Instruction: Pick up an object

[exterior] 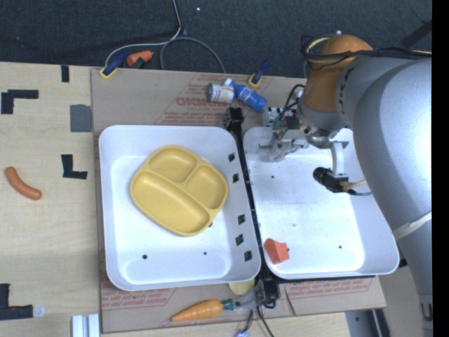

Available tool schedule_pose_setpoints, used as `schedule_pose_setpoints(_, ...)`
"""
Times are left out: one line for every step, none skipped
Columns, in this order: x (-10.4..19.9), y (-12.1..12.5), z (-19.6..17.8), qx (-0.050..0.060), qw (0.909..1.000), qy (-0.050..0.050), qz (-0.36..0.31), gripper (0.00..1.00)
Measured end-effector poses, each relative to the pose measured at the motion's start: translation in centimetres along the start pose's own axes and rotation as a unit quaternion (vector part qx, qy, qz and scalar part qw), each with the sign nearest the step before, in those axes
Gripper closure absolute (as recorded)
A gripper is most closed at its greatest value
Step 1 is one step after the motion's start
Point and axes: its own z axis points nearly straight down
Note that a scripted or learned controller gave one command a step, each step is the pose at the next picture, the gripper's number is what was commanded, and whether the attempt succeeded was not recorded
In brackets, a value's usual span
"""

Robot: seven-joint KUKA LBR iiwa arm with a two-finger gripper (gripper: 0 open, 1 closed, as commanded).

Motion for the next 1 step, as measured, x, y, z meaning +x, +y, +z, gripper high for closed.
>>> schedule_pose_setpoints(-0.03, -0.01, 0.01, 0.000, 1.0000, -0.001, 0.000, 0.00)
